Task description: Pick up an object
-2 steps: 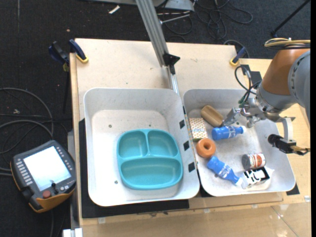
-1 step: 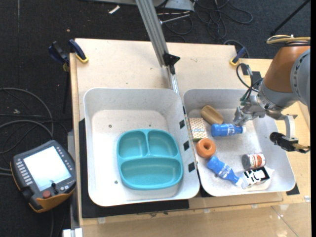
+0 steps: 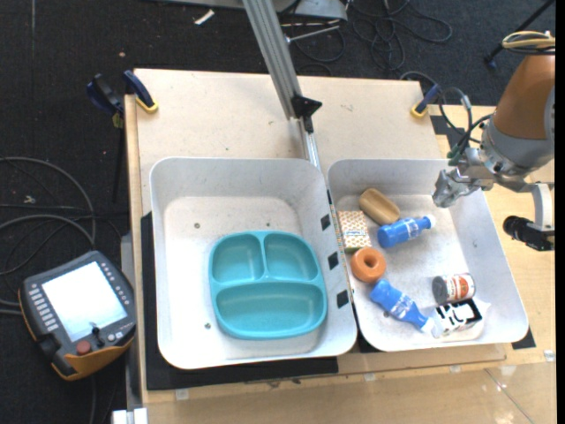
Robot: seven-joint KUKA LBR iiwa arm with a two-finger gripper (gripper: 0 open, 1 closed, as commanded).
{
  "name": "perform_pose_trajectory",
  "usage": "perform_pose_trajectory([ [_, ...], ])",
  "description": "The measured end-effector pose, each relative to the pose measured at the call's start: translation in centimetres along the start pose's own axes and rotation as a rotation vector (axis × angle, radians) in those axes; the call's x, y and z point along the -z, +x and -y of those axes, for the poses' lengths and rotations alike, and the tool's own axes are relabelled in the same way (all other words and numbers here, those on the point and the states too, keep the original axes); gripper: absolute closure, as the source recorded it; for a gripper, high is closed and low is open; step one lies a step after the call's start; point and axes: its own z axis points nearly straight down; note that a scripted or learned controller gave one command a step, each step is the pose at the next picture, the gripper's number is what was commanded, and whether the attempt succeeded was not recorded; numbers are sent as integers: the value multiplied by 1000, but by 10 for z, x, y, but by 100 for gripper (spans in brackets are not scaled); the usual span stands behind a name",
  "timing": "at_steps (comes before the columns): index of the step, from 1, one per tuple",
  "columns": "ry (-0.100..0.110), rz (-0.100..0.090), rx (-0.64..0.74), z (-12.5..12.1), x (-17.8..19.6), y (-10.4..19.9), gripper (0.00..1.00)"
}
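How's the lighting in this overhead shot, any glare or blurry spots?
Camera view: even, soft light with faint shadows; the white bins look bright, with mild glare; the claw is slightly blurred; the teal tray and blue bottle are sharp.

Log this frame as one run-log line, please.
gripper: over right bin's far edge, holding nothing | nearest: blue bottle | teal tray: left bin | pick: not yet done

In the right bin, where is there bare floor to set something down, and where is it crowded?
Bare: the right bin floor between the upper blue bottle, the can and the right wall, below the gripper. Crowded: along the left wall, with bread roll, box, donut and lower bottle.
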Motion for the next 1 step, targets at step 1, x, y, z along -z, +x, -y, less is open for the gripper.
perform_pose_trajectory([
  [1, 2, -1, 0, -2, 33, 0, 100],
])
